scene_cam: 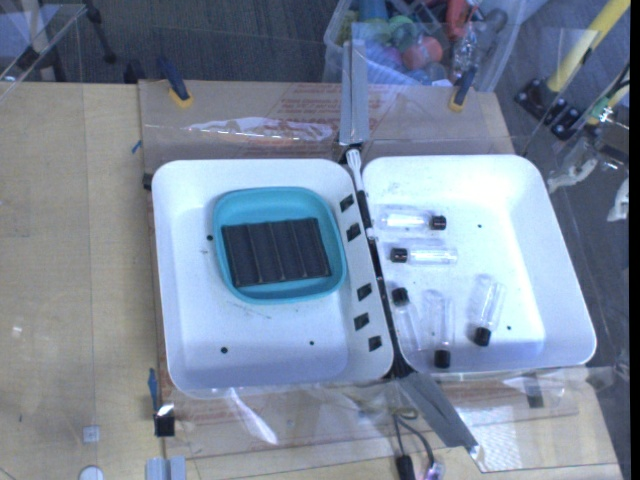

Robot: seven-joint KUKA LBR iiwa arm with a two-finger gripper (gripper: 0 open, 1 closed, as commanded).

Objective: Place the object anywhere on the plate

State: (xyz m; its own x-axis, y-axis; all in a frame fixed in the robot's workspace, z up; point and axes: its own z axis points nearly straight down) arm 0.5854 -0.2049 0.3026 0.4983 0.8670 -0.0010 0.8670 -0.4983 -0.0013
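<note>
The left bin (190,298) held a teal plate (228,223) with a dark ribbed pad (275,251) lying flat on it. The right bin (520,208) held five clear vials with black caps, all lying down, apart from the plate: one vial (412,219) near the divider, a second (425,256) just below it, three more (484,306) toward the front. How the jaws stood, I cannot tell.

A pale wooden bench (70,268) is being lit from above (dark carpet (220,13) behind), beside a clear toy-filled tub (430,18).
</note>
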